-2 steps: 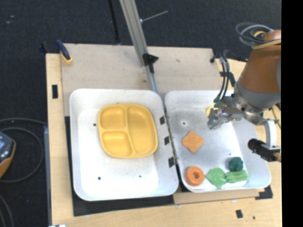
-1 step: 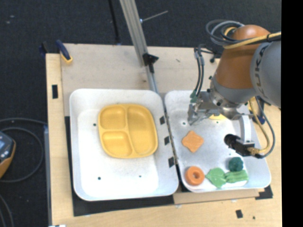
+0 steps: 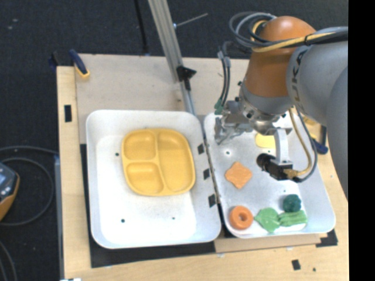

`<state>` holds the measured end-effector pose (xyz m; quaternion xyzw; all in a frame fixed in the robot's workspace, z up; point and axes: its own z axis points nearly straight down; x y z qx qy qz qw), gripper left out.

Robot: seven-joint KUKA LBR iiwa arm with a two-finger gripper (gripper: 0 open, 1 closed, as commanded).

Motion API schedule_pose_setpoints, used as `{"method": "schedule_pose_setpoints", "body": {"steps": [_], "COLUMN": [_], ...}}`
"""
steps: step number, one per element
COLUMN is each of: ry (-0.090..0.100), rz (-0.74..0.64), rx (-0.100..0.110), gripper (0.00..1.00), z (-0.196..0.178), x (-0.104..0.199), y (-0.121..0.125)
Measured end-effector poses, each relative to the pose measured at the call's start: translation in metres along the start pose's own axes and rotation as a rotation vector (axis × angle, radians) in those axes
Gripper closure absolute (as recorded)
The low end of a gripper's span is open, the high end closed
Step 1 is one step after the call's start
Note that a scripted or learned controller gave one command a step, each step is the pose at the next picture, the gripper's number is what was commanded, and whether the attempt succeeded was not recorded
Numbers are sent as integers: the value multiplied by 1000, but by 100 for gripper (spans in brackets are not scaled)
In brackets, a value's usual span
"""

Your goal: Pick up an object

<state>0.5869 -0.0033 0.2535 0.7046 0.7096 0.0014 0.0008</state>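
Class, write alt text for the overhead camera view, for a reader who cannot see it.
A grey and orange arm reaches from the right, its gripper over the far left corner of the right bin, which holds an orange block, orange ring and green toys. The left bin holds a yellow tray.

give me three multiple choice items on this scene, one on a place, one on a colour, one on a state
1. Where does the yellow divided tray lie?
A. in the left bin
B. in the right bin
C. on the bare bench

2. What colour is the ring near the right bin's front edge?
A. blue
B. orange
C. white

3. How does the tray lie?
A. flipped over
B. stood on edge
C. flat, compartments facing up

Answers:
1 A, it rests on the left bin's white floor.
2 B, the ring is orange, beside green pieces.
3 C, its three compartments face the camera.
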Motion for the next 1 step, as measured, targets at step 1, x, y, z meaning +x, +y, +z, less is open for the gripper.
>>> {"method": "schedule_pose_setpoints", "body": {"steps": [1], "ry": [-1], "rz": [0], "rx": [1], "gripper": [100], "z": [9], "x": [43], "y": [26]}}
